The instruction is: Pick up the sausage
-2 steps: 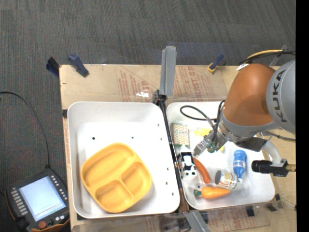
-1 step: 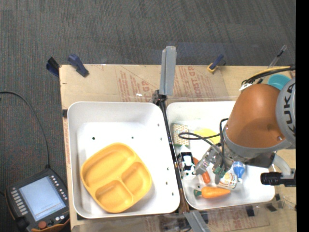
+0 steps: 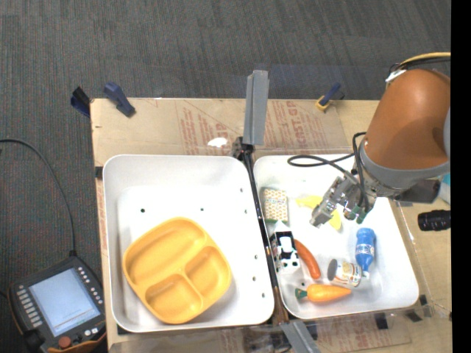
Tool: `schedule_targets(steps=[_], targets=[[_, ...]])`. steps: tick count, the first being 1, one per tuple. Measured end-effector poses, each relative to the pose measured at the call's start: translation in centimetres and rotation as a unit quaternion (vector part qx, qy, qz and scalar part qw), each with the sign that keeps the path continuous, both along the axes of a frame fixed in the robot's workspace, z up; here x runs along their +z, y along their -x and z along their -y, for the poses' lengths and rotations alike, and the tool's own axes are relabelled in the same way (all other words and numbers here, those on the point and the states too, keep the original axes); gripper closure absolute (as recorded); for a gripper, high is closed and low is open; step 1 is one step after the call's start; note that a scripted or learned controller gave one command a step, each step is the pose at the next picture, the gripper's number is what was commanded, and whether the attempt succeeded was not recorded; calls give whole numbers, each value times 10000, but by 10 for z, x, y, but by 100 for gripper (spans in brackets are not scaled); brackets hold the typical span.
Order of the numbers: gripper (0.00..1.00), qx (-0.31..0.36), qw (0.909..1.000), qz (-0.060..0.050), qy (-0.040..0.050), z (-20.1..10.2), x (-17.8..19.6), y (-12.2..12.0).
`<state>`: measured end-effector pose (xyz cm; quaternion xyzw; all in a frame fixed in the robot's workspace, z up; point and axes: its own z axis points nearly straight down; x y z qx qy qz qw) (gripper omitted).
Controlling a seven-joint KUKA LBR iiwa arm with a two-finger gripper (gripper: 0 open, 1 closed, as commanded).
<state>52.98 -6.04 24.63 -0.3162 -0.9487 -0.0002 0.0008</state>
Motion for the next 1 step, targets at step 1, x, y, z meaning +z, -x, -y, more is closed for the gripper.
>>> schedule_targets(steps=[1], targets=[[100,-44,10000,1,1,58,2,36]])
